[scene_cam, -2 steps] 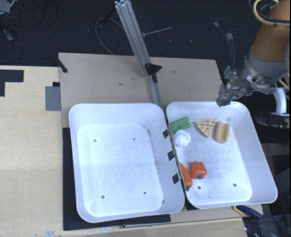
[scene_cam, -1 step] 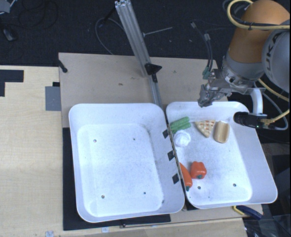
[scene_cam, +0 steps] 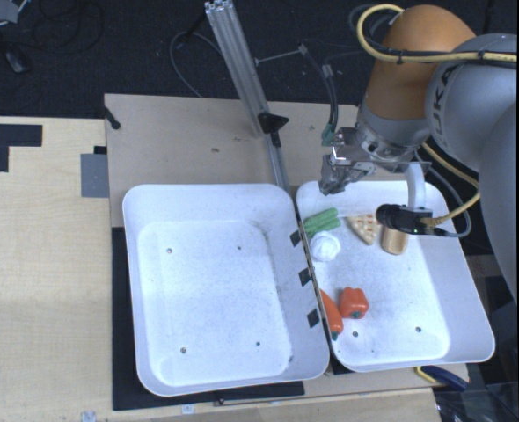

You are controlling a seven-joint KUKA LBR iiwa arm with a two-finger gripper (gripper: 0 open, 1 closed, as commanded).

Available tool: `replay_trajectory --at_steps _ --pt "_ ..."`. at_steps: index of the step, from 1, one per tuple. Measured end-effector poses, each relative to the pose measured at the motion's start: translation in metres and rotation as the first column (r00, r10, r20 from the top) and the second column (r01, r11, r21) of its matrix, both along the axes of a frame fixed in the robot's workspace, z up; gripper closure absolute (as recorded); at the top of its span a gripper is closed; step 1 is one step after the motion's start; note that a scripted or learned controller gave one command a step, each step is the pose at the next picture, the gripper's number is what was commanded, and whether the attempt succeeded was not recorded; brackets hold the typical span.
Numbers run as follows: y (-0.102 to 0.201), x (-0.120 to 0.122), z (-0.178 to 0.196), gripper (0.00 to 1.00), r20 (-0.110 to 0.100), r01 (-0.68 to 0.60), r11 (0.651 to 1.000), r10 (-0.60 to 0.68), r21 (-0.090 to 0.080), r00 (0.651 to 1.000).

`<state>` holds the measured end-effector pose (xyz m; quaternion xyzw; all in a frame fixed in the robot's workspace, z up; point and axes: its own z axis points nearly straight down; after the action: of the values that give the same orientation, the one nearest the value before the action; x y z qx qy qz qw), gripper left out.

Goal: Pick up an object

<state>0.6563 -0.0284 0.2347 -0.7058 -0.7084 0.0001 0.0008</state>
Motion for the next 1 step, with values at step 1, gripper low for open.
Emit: replay_trajectory --at_steps 1 --pt "0.0523 0.0007 0.0073 1.0 0.001 0.0 1.0 0.0 -0.001 1.0"
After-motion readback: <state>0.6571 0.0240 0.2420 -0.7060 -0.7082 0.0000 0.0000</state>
